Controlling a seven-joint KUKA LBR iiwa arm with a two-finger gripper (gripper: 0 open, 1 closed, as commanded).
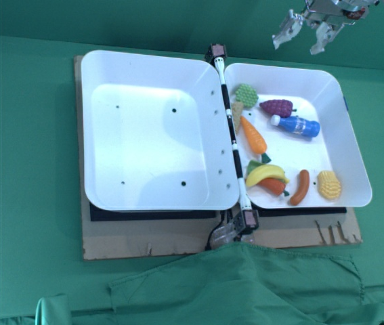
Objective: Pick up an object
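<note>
My gripper (303,38) hangs high above the far edge of the right bin (354,156), open, with nothing between its fingers. Below it in that bin lie several toy foods: a green broccoli (247,94), purple grapes (277,106), a blue bottle (297,126), an orange carrot (253,136), a yellow banana (265,175) over a small orange piece (273,186), a red sausage (300,187) and a yellow corn cob (328,185). The blue bottle is the nearest to the spot under the gripper.
The left bin (152,131) stands beside the right one, split from it by a white and black divider bar (231,127). Both rest on a cardboard sheet (151,239) over green cloth. Rumpled green fabric (246,286) lies at the front.
</note>
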